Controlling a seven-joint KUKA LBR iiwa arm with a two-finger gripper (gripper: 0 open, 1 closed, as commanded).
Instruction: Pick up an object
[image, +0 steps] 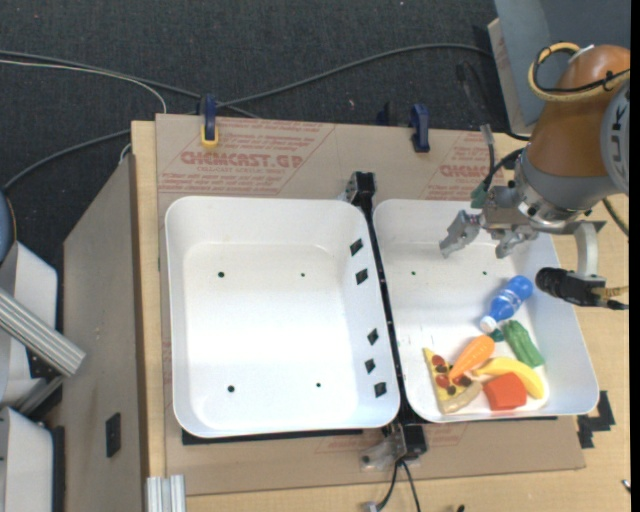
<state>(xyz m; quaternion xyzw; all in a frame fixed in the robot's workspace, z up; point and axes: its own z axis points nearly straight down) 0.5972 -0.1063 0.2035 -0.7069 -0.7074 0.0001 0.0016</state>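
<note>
Hovering over right bin (420, 225) | gripper (485, 240) fingers spread wide, nothing between them | blue bottle (506, 301) just below-right, apart | toy food pile (487, 373) well apart, near corner

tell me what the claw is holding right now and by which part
Nothing. The claw hangs open over the right bin, with no object between its fingers. The toys, a blue bottle among them, lie in the bin's near corner.
</note>
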